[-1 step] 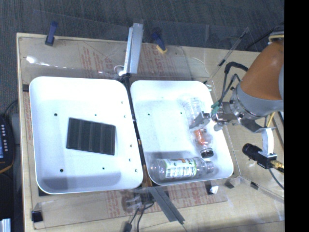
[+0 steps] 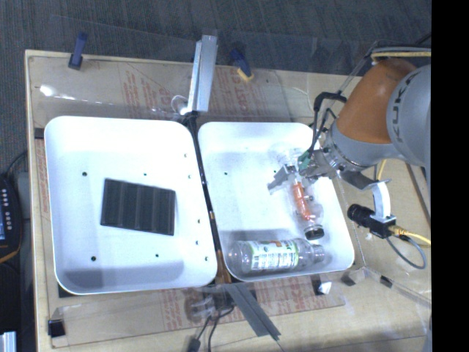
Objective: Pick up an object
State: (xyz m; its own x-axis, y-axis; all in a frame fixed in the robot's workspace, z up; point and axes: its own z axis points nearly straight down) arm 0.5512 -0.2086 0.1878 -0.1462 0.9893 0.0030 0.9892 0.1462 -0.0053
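My gripper [image 2: 287, 176] hangs over the upper right part of the right bin [image 2: 242, 141], reaching in from the right. Just below it lies a small clear bottle [image 2: 303, 205] with orange contents and a black cap, pointing toward the bin's front. Whether the gripper touches it I cannot tell. A larger clear plastic bottle [image 2: 275, 256] with a green-and-white label lies on its side along the right bin's front wall. In the left bin [image 2: 73, 138] a flat black ribbed rectangle [image 2: 138, 206] lies near the middle.
A metal bar [image 2: 202, 72] stands at the back between the two bins. Blue clamps [image 2: 77, 50] sit on the bench's far edge. The right bin's left half is bare white floor.
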